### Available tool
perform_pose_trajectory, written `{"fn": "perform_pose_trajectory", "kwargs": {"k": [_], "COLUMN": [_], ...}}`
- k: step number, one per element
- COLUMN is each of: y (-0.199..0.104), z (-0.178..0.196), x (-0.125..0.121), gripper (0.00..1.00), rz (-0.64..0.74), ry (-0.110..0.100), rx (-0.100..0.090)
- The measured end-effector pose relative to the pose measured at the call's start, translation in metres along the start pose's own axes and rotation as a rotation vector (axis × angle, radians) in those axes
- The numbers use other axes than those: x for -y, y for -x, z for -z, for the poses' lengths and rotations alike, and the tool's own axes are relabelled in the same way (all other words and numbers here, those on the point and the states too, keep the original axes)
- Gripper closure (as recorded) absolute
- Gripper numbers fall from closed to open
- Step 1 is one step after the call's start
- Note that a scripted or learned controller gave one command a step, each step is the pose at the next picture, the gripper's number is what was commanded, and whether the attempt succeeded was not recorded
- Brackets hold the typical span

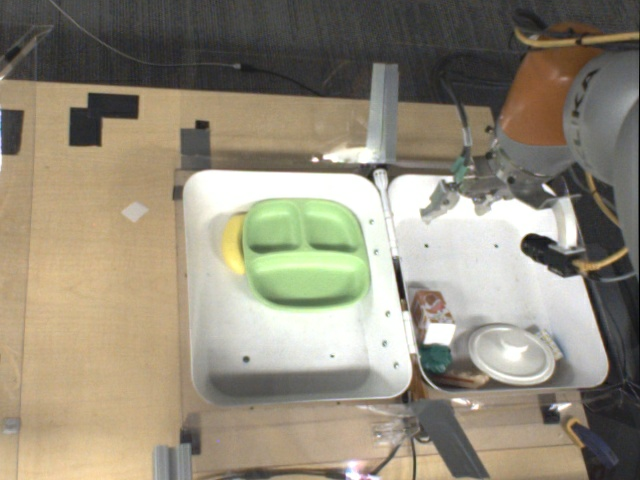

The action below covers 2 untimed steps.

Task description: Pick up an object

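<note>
Gripper point(455, 198) fingers spread, holding nothing, above right bin point(480, 268); one green tray point(303, 252) in left bin point(280, 368).

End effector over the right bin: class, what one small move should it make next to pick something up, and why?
Probably travel toward the near edge of the right bin. The end effector sits above bare white floor at the far side, while the white bowl and the small carton lie clustered at the near edge, out from under it.
</note>
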<state>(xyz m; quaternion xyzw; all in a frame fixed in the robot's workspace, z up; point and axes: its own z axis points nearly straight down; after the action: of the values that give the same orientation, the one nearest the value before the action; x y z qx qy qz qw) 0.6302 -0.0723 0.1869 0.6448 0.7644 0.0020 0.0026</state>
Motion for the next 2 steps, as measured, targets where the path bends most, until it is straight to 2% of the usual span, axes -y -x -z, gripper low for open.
{"fn": "perform_pose_trajectory", "kwargs": {"k": [1, 2], "y": [-0.015, -0.074], "z": [0.044, -0.002], "x": [0.000, 0.024], "gripper": [0.00, 0.00], "rz": [0.108, 0.068], "ry": [0.001, -0.005], "rx": [0.001, -0.002]}}
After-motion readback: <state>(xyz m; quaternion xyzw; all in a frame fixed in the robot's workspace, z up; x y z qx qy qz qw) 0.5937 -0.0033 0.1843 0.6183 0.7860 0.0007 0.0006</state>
